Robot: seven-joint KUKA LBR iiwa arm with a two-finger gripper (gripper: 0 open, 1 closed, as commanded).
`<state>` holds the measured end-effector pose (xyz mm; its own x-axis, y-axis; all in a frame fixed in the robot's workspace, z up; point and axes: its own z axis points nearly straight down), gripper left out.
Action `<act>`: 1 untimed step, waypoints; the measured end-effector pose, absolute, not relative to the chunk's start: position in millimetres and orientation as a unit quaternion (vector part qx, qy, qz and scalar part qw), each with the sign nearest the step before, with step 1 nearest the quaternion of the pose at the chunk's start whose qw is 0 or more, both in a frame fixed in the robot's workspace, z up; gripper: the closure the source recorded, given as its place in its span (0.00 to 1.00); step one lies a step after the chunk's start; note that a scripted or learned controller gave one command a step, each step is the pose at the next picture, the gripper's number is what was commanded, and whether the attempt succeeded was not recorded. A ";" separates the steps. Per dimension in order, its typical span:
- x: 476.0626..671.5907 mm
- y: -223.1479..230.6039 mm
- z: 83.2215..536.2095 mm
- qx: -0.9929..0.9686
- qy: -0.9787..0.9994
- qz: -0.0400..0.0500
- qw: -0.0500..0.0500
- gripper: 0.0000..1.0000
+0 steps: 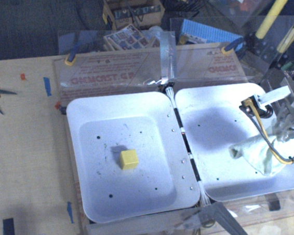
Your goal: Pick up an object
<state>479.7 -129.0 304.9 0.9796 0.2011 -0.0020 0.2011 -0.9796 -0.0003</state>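
A small yellow cube lies near the middle of the left bin. A pale, crumpled cloth-like object rests in the right bin, toward its near right corner. My gripper hangs over the right side of the right bin, just above and to the right of the pale object, and it looks blurred. A yellow cable loops down from the wrist across that object. I see nothing clearly held by the gripper.
The two bins meet at a raised divider. Clear plastic sheeting lies behind the bins, with clutter and boxes beyond it. Bare wooden bench stretches to the left.
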 end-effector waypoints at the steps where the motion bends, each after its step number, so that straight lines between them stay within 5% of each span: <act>1: 480.3 -127.9 313.9 -0.995 -0.102 0.002 0.000 1.00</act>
